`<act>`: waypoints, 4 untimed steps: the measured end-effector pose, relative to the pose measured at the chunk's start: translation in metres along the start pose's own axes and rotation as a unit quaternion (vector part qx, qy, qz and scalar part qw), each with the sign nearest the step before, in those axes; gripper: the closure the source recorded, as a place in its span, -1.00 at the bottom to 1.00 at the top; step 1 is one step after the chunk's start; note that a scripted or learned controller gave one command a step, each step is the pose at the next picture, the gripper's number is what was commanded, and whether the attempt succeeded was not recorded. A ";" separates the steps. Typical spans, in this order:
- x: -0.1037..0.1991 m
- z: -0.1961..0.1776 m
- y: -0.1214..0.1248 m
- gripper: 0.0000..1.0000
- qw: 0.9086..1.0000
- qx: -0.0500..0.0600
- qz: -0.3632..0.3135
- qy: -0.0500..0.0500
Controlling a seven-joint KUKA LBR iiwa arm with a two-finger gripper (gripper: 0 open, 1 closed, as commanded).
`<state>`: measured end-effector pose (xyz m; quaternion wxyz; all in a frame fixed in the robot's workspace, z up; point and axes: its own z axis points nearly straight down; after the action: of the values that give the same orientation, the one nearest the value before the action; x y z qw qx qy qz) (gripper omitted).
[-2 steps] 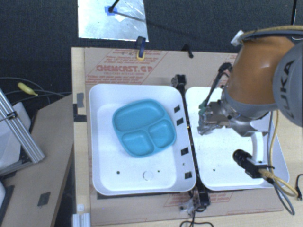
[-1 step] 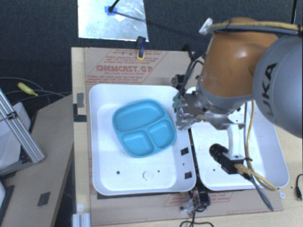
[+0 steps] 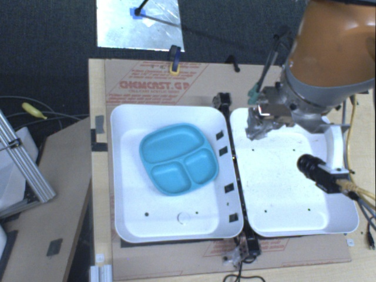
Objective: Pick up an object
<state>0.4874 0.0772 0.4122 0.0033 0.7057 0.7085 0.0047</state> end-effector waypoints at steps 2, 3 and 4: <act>0.057 -0.039 0.001 1.00 1.000 0.003 -0.003 0.000; 0.057 -0.049 0.001 1.00 1.000 0.002 -0.006 0.000; -0.006 0.007 -0.001 1.00 1.000 0.006 0.003 -0.001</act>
<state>0.4865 0.0709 0.4051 0.0000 0.7079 0.7063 -0.0003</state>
